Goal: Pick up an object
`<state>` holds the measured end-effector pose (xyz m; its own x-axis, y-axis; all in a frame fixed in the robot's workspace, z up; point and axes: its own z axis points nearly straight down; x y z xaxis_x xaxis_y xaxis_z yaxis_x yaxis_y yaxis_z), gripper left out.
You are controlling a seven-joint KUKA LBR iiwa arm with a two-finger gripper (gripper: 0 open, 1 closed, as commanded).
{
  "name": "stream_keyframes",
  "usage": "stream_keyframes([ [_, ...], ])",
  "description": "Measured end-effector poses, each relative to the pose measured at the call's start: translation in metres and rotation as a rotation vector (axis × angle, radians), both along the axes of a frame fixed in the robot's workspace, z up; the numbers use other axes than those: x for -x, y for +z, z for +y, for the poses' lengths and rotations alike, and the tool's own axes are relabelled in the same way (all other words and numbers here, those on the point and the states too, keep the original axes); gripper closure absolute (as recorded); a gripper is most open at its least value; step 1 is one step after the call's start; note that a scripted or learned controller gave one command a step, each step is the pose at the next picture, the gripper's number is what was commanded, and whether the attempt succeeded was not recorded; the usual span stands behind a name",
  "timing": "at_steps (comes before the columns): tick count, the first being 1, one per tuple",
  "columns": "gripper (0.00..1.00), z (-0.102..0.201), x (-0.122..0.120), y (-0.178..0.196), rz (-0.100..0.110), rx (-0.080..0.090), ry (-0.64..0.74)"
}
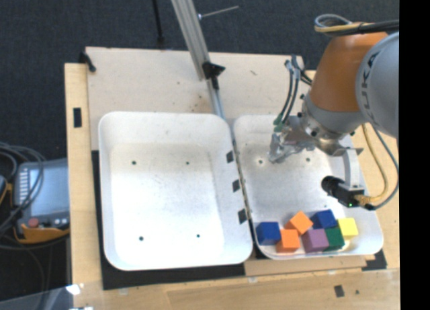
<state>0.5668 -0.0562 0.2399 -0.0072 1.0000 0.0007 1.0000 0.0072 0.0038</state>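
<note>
Several small blocks lie clustered along the near edge of the right bin [269,181]: a blue block [268,232], two orange blocks [301,222] [289,239], a purple block [314,240], a green block [334,238], a darker blue block [325,219] and a yellow block [348,227]. My gripper [279,150] hangs over the far half of the right bin, well apart from the blocks, with nothing seen between its fingers. The grey arm with its orange band [346,66] reaches in from the right.
The left bin [168,187] sits beside the right one, with a divider edge [236,174] between them. A slanted metal rail [191,23] rises from behind the bins. A black cable fitting [339,191] hangs from the arm over the right bin.
</note>
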Motion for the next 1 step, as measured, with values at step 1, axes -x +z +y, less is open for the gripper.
stream_keyframes([
  [1, 1.0, 0.05, -0.0305, -0.0091, 0.001, 0.001, -0.001],
])
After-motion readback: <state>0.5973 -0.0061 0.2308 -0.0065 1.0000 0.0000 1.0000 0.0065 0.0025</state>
